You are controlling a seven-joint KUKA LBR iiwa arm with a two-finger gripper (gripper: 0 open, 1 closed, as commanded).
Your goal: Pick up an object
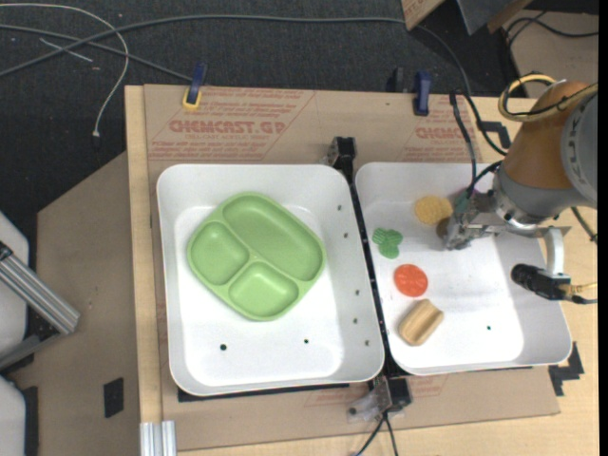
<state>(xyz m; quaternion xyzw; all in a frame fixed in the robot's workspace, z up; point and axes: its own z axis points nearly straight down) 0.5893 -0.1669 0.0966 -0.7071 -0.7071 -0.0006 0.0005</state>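
Bench: two white bins.
Arm: I see the gripper lowered in the right bin.
Jaws: I cannot tell.
Left bin: one green tray.
Right bin: four small items.

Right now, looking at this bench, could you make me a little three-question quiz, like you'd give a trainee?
1. True or false: the green divided plate lies in the same bin as the toy foods.
2. Which item lies nearest the gripper? A) yellow round piece B) red round piece C) tan bread-like piece
3. Fill in: the small green leafy piece lies near the ____ edge of the right bin.

Key: 1 false; 2 A; 3 left.
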